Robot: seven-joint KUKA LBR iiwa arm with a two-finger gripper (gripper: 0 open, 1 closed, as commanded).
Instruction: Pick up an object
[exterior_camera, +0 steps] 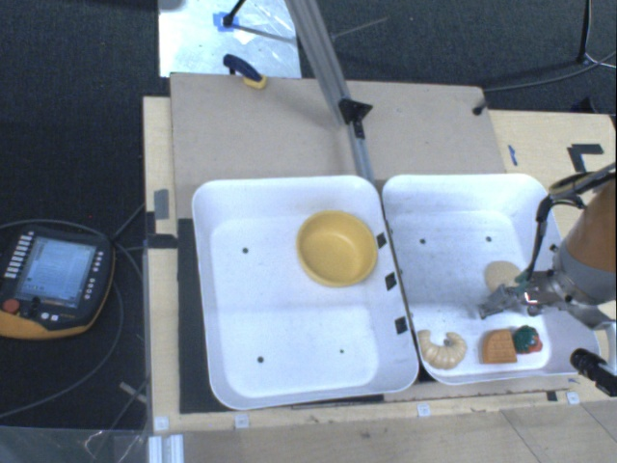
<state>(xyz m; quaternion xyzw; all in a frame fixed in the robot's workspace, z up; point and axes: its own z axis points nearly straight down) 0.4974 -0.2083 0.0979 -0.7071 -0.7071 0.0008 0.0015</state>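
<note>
The bench (424, 123) bears two white bins (231, 355) side by side.

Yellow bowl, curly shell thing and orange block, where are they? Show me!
Yellow bowl (336, 248): camera view, on the middle of its inside.
Curly shell thing (442, 349): camera view, on its ridged back.
Orange block (497, 347): camera view, on its top face.

Grey arm (590, 287) with a rounded tan-orange band section above the wrist. Black cable (542, 230) loops along the wrist side, upper run shows yellowish striping. Metallic grey gripper (501, 304), angular, slim fingers, small red spot near its base. Black cylindrical part (593, 369) sticks out below the wrist.
</note>
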